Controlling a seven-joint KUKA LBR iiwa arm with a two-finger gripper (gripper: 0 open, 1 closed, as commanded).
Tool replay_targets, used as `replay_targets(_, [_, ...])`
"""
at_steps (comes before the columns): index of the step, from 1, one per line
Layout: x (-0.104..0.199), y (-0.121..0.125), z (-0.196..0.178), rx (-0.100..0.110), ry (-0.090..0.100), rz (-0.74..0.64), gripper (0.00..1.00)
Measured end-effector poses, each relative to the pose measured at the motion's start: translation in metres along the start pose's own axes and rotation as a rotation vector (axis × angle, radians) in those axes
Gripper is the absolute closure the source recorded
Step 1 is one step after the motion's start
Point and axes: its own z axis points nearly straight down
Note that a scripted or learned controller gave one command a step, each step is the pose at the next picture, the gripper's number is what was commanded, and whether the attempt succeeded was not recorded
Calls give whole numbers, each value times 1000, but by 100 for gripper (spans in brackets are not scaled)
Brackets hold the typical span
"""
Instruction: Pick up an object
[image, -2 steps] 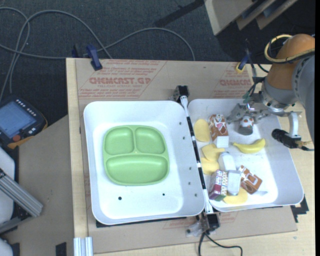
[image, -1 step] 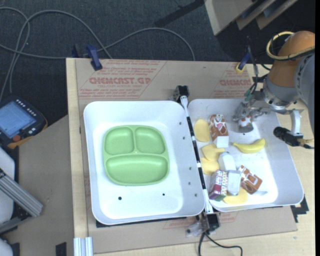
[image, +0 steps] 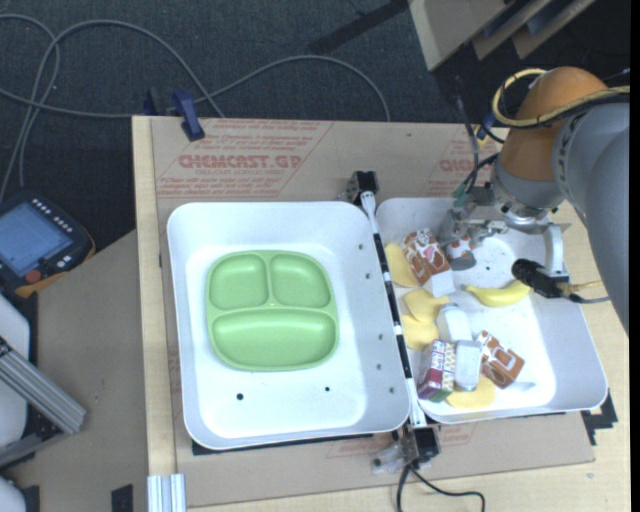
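Pincer (image: 463, 238) low over right bin (image: 580, 350), beside banana (image: 500, 294)

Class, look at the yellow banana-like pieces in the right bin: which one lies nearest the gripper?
The curved banana at the bin's right side, just below the gripper. The other yellow pieces lie farther off: one at the divider, one mid-bin, one at the front edge.

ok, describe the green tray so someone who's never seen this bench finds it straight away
Look at the left of the two white bins, the one away from the arm. The green tray lies flat in its middle, alone there. It is a pale green divided plate with rounded corners, two small compartments at the far side and one wide one nearer the camera, while the food-like clutter all sits in the right bin.
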Motion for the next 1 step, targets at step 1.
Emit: replay_targets(1, [91,-58,-101,-2,0,-1,100])
